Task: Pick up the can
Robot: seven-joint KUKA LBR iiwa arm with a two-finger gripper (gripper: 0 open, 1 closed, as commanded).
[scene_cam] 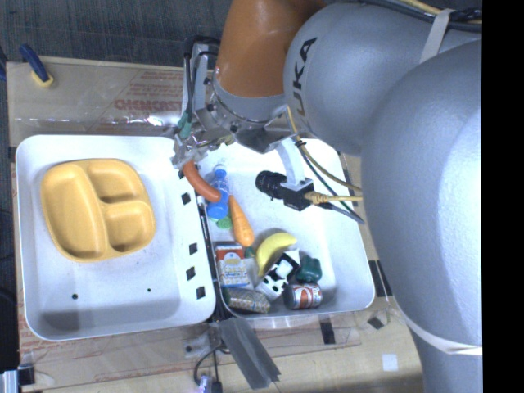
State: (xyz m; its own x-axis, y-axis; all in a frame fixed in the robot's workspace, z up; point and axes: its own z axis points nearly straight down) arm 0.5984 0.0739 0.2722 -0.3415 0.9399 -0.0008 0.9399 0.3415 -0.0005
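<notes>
While tool (187,147) hangs at right bin's (348,244) far-left corner, grip state can't tell; can (304,295) lies at near edge.

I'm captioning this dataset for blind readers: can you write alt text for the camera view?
A grey KUKA arm reaches in from the right, its gripper low at the far left corner of the right bin, far from the can lying at the near edge. A yellow divided tray sits in the left bin.
</notes>
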